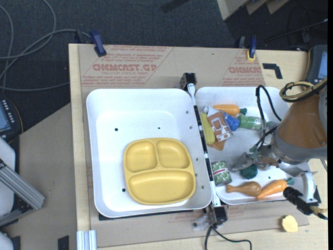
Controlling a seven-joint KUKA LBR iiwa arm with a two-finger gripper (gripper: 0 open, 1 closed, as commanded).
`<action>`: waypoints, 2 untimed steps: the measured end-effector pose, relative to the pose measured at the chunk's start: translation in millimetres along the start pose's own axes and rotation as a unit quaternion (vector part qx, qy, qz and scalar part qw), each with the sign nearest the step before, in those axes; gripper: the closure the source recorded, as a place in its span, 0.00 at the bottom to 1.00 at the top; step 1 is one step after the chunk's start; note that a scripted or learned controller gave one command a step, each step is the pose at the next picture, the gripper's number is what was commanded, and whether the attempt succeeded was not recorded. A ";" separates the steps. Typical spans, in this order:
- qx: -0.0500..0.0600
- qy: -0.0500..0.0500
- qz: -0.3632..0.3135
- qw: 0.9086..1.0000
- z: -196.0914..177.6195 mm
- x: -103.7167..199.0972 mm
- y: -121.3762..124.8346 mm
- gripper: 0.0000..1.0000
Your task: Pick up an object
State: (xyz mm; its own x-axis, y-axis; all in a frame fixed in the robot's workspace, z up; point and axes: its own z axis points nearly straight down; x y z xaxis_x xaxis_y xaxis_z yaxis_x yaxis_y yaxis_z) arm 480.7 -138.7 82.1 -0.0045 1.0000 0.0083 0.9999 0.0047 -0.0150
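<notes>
The right bin (208, 95) holds several toy foods: an orange carrot (227, 109), a yellow corn cob (207, 128), a brown-and-white box (220, 129), a blue and green bottle (244, 123), a green patterned block (220, 172), a tan drumstick (244, 188) and another orange carrot (272, 188). My gripper (248, 163) is low in this bin, right of the green block and just above the drumstick. A dark green object (252, 170) lies right at its fingertips; whether it is gripped is unclear. The left bin (104, 139) carries a yellow divided plate (158, 171).
A black divider bar (200, 134) runs between the two bins. The arm's orange band (304, 121) hangs over the right bin's right side. A yellow piece (289, 223) lies on the bench outside the bin at lower right. Blue clamps (97, 42) hold the board's far edge.
</notes>
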 end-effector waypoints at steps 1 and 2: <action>-0.008 -0.004 0.003 1.000 -18.4 -4.8 3.8 1.00; -0.014 -0.008 0.002 1.000 -106.1 -47.8 39.1 1.00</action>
State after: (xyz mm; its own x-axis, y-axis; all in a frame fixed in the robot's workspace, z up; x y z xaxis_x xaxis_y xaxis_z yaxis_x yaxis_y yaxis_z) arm 521.6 -187.2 187.1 0.0002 1.0000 -0.0070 0.9999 -0.0001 0.0121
